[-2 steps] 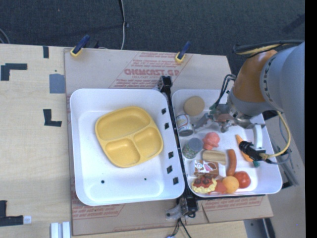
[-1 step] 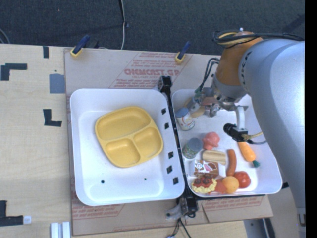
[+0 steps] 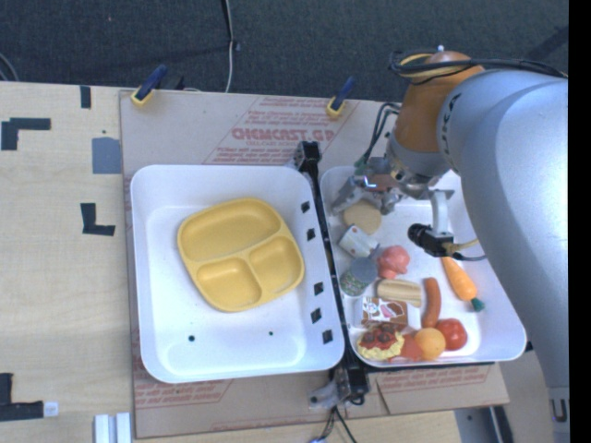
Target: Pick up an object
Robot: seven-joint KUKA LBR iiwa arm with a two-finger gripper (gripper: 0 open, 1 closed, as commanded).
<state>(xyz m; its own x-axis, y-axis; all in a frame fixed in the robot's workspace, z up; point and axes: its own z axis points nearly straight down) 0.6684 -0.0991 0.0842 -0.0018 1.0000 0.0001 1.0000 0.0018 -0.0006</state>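
1. I see a pale wooden surface (image 3: 55, 275) with black tape marks at the left of the frame, and a brown cardboard sheet (image 3: 249, 132) with red print lying on it under both bins.
2. Two yellow-and-blue clamps (image 3: 148, 89) pin the cardboard's top edge; beyond it, along the top of the frame, is dark carpeted floor (image 3: 111, 26) crossed by a thin cable.
3. The left white plastic bin (image 3: 152, 340) holds a yellow three-compartment plastic tray (image 3: 242, 253), lying flat near its middle.
4. The right white plastic bin (image 3: 503, 326) holds toy food: a tan bread-like piece (image 3: 362, 217) at its upper part, a pink round piece (image 3: 394, 259), an orange carrot (image 3: 459, 280), a sausage (image 3: 431, 303), a red tomato (image 3: 452, 333) and an orange ball (image 3: 428, 343) toward the lower edge.
5. The grey arm's jaws (image 3: 369, 192) hang over the upper part of the right bin, just above the tan piece; I cannot tell whether they are apart or together.
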